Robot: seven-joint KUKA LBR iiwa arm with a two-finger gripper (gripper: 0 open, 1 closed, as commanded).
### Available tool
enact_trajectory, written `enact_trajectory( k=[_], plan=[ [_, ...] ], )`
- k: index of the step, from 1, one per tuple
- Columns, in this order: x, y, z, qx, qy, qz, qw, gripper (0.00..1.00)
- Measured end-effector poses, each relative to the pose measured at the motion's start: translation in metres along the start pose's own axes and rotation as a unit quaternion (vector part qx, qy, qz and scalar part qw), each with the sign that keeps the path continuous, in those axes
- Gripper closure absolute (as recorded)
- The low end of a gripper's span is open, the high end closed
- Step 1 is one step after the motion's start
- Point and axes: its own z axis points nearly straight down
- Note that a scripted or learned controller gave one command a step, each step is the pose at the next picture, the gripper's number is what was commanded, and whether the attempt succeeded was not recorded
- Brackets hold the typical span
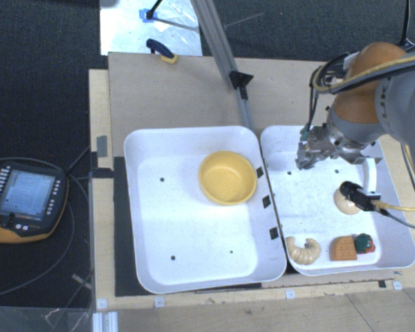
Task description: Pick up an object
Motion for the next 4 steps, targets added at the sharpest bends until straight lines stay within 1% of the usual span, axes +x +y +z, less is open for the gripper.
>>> enact_trajectory(
  k=[1, 2, 3, 4],
  plan=[
    [-0.001, 0.004, -0.043, 0.000, 0.000, 0.000, 1.0000, 1.00],
    [0.001, 0.001, -0.086, 0.000, 0.000, 0.000, 1.0000, 1.00],
    [0.043, -0.010, -0.090, 0.002, 0.001, -0.002, 1.0000, 1.00],
    [0.097, -0.023, -0.079, 0.002, 0.001, -0.002, 1.0000, 1.00]
  ],
)
